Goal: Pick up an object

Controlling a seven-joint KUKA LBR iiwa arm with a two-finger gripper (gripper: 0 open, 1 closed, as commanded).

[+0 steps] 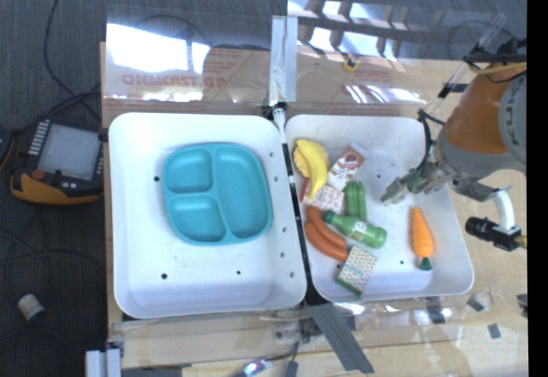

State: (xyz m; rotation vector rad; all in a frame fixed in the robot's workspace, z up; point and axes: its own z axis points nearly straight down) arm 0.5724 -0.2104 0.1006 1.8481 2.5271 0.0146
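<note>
left bin [137, 281]: I've got the teal divided plate [216, 194] sitting in the middle of it.
right bin [445, 272]: all the toys are piled on its left half.
arm [484, 122]: reaching in from the right edge.
gripper [404, 187]: hovering over bare bin floor, honestly can't tell how the claw is set.
hot dog [325, 236]: by the divider.
banana [312, 163]: above it.
green bottle [356, 230]: lying flat mid-pile.
carrot [420, 236]: off alone, just below the gripper.

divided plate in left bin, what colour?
Turquoise blue; the divided plate shows plainly in the camera view.
</note>
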